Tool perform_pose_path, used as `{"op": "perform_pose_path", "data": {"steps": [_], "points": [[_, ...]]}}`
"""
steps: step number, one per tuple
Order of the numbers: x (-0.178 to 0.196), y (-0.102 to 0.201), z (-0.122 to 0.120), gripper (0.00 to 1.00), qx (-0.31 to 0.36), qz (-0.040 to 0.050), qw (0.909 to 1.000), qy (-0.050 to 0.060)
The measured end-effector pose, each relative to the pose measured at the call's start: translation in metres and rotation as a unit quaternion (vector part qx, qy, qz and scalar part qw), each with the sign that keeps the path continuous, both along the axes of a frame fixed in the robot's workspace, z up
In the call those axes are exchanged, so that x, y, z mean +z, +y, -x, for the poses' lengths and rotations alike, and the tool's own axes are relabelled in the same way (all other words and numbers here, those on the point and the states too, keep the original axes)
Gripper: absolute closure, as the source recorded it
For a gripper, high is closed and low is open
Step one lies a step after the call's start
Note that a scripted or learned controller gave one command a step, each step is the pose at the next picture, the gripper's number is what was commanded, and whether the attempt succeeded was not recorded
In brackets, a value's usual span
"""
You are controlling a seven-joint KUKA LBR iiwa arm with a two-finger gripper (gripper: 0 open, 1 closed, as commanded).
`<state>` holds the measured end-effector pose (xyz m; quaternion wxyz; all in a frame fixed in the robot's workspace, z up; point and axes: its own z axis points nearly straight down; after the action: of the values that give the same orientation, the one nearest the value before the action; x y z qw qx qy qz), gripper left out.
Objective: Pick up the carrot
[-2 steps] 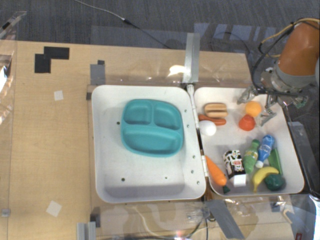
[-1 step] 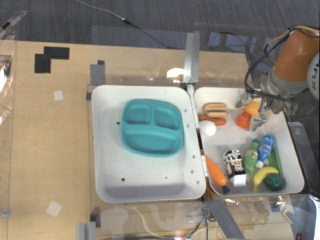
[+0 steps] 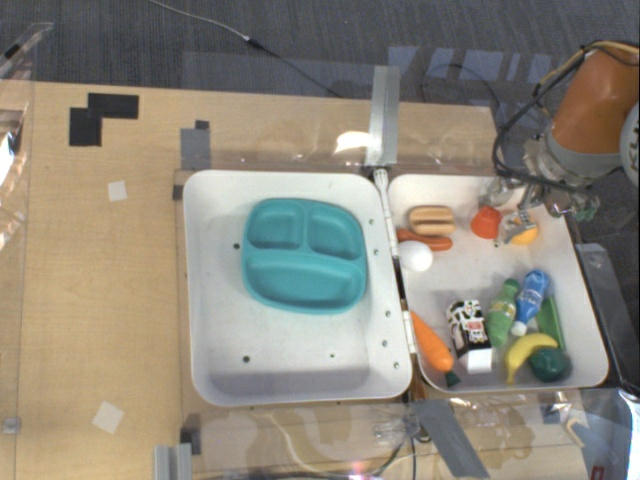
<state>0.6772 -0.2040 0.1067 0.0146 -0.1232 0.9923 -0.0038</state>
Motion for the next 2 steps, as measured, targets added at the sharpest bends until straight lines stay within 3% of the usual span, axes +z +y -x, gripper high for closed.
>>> {"op": "perform_pose_path", "data": {"steps": [1, 2], "points": [[-0.002, -0.001, 0.003, 0.00, 0.000, -0.0006, 1.0000, 0.006], [0.014, 0.001, -0.003, 1.00, 0.001, 0.0007, 1.0000, -0.006]]}}
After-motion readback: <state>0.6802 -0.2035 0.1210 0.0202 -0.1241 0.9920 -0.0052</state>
